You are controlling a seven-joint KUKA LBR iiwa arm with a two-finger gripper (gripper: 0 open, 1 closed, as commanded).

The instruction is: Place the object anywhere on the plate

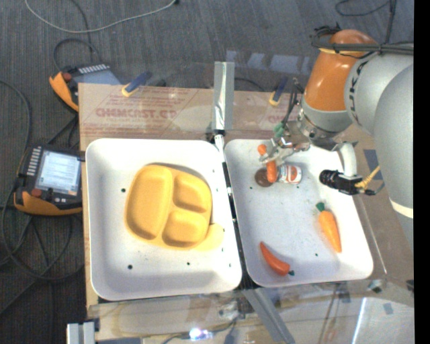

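1. Bench frame [269,316] of metal runs along the near edge, partly cut off by the picture's lower border; dark carpet [40,269] lies to the left.
2. Left bin [101,269], white and shallow, holds a yellow divided plate [171,205] with three compartments, tilted slightly toward the right wall.
3. Right bin [349,262] holds a red pepper [274,259] at its near edge, and a carrot [329,228] right of centre, well apart from the pepper.
4. Handheld controller [50,178] with a lit screen rests on the carpet, left of the bins.
5. Toward the far left of the right bin, the gripper [279,153] sits low over a small cluster [279,175]: something orange, a brown disc, a white and red piece. Their shapes are hard to separate.
6. Finger spacing cannot be told; whether anything is gripped is unclear.
7. Arm [356,67], grey with an orange band, enters from the far right and hides that corner.
8. Cardboard sheet [148,114] lies beyond the bins; cables [80,20] trail further off.
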